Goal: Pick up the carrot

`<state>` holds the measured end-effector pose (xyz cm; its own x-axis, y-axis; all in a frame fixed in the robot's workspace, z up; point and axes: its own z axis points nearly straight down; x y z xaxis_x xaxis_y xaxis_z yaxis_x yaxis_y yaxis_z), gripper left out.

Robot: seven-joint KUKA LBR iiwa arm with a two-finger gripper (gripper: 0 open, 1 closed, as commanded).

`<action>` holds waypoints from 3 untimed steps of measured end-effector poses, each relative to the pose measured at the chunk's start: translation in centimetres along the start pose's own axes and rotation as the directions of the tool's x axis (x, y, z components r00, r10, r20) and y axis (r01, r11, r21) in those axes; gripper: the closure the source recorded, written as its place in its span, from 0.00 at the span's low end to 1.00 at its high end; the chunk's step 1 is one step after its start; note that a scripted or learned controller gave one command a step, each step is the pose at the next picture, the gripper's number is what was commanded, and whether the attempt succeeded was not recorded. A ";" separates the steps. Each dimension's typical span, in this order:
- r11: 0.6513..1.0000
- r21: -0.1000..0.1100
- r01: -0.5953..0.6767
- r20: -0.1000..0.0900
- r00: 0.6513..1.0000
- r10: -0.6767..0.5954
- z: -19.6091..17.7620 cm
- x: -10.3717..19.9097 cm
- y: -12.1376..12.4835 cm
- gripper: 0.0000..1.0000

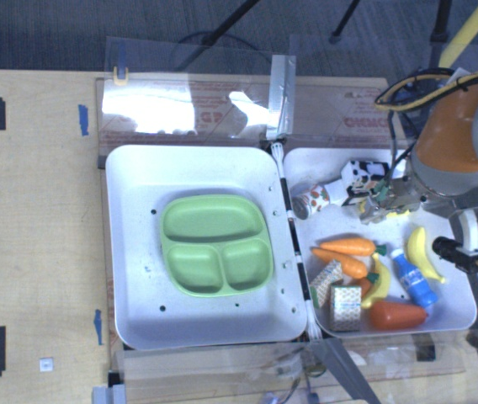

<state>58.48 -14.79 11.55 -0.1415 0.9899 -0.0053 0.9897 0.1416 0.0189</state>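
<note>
Green and three-parted, a plate point(216, 244) lies in the left bin point(130, 183) on the desk point(33, 225). To the right of that plate, in the right bin point(466, 314), the carrot point(346, 247) lies on its side among other toys, a yellow banana point(425, 254) further right. Above the carrot the grey arm point(458, 137) bends in from the right, its claw point(382, 204) low over the bin; I cannot tell its state.

Wooden bench point(29, 242), dark carpeted floor point(71, 11)
</note>
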 end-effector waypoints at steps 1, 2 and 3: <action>1.000 0.000 0.000 0.000 1.000 0.000 0.0 0.0 0.0 0.00; 0.984 0.018 0.178 -0.010 0.984 -0.177 -3.2 5.4 -1.5 0.00; 0.909 -0.021 0.417 0.024 0.909 -0.416 1.2 5.5 -6.5 0.00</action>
<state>51.31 -10.23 10.17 -0.5402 0.8407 -0.0368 0.8400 0.5413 0.0357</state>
